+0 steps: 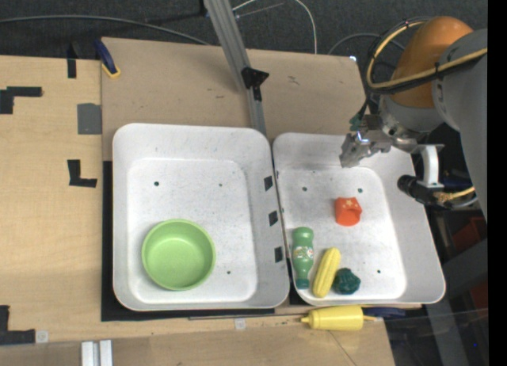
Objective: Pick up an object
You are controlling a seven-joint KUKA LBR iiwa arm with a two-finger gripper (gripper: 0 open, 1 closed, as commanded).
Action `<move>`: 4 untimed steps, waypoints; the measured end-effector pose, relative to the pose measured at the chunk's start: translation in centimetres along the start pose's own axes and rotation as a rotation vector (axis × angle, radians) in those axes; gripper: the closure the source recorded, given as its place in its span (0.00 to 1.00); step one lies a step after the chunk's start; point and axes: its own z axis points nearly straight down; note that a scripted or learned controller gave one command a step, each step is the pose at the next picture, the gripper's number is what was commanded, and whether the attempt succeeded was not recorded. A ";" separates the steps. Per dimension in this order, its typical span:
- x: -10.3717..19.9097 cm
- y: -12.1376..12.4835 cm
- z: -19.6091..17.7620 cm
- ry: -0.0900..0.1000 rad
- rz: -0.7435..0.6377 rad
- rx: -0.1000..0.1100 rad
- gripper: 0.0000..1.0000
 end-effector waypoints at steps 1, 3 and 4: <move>-0.8 0.0 -6.0 -0.001 0.001 0.000 1.00; 4.5 -0.4 -8.0 0.002 -0.004 0.006 1.00; 10.1 -0.1 -8.7 0.003 -0.005 0.005 1.00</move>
